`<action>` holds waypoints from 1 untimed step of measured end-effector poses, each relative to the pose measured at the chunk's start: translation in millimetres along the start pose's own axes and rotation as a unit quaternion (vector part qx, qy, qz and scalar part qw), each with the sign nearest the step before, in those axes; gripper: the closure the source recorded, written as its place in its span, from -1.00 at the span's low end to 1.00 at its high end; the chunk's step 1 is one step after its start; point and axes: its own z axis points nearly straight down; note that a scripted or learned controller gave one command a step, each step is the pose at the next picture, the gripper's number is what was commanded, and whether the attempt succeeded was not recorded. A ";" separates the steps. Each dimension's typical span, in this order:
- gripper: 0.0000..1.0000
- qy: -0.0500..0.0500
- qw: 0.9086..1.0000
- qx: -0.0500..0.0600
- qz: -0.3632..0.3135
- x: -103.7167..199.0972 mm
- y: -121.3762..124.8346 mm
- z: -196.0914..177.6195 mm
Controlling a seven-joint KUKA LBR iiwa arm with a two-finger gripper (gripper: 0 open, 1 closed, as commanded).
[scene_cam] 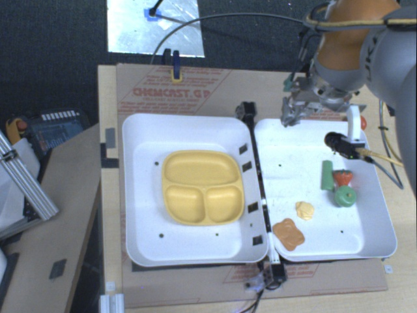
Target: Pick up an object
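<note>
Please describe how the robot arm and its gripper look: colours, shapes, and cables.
The arm is grey and rounded, with a bulbous orange band above the wrist. Thin dark and yellow cables run across it. The gripper is a compact grey metal unit, pale and angular.

Arm reaches in, claw [291,117] lowered (wrist bent).

You see smooth, glossy white plastic bins [313,250], a matt yellow plastic tray [201,186] in the left one, bare wood table [111,253], and crinkled shiny foil [133,18] far left
</note>
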 end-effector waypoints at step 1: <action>1.00 0.000 1.000 0.000 0.000 55.0 2.6 13.1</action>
